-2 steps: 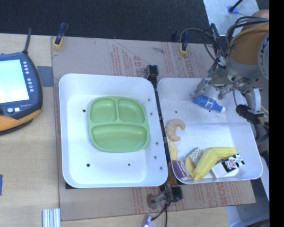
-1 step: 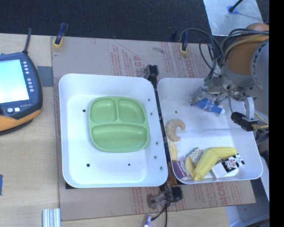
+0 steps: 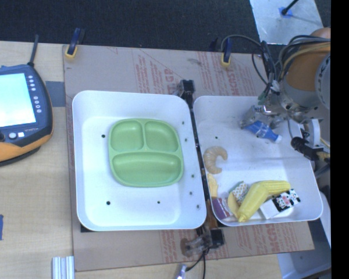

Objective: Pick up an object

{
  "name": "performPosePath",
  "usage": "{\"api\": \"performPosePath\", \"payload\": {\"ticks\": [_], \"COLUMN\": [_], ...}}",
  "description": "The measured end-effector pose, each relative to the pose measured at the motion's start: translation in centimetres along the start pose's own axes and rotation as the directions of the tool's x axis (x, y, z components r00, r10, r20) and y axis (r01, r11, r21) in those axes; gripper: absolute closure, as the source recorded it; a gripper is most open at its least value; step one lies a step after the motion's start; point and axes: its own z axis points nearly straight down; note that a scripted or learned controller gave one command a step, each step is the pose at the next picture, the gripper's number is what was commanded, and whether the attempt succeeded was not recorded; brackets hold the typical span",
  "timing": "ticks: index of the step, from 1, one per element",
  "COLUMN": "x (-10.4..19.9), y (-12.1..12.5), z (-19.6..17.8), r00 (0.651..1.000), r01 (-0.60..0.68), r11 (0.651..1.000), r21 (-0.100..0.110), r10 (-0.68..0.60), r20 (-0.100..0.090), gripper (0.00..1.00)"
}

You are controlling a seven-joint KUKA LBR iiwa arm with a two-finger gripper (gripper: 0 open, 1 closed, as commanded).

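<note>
1. Two shallow white bins sit side by side on a bench. The left bin point(image 3: 90, 208) holds a green divided plate point(image 3: 145, 153), lying flat near its middle.
2. The right bin point(image 3: 221, 106) holds the loose items. A small blue object point(image 3: 265, 132) lies near its far right side. A pale croissant-shaped toy point(image 3: 214, 158) rests near the left wall. A yellow banana-like toy point(image 3: 259, 197) lies toward the near edge, with a small black-and-white block point(image 3: 286, 200) touching its right end.
3. The grey arm reaches in from the right, and its gripper point(image 3: 266, 116) hangs directly over the blue object, just above or touching it.
4. Whether the gripper is spread or pressed together cannot be told, as the wrist and cables cover it.
5. The blue object is the likely target. It looks small, light and rigid, probably smooth plastic, so it may slip or skid when pinched.
6. The best hold is probably across its narrow middle, squarely, so it does not twist out.
7. A tablet-like controller point(image 3: 14, 112) rests on the bench to the left, well apart from the bins.
</note>
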Motion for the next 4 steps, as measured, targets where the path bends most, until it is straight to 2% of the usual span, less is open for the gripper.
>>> {"api": "performPosePath", "payload": {"ticks": [1,3,4], "x": [-1.3,-1.3,-1.2], "y": [0.0,0.0,0.0], "z": [0.0,-1.3,0.0], "r00": [1.000,1.000,1.000], "r01": [0.000,0.001,0.003], "r11": [1.000,1.000,1.000], "r21": [-0.001,-0.003,0.003], "r10": [0.000,-0.001,-0.003], "r20": [0.000,0.000,-0.001], "gripper": [0.00,0.00,0.00]}}
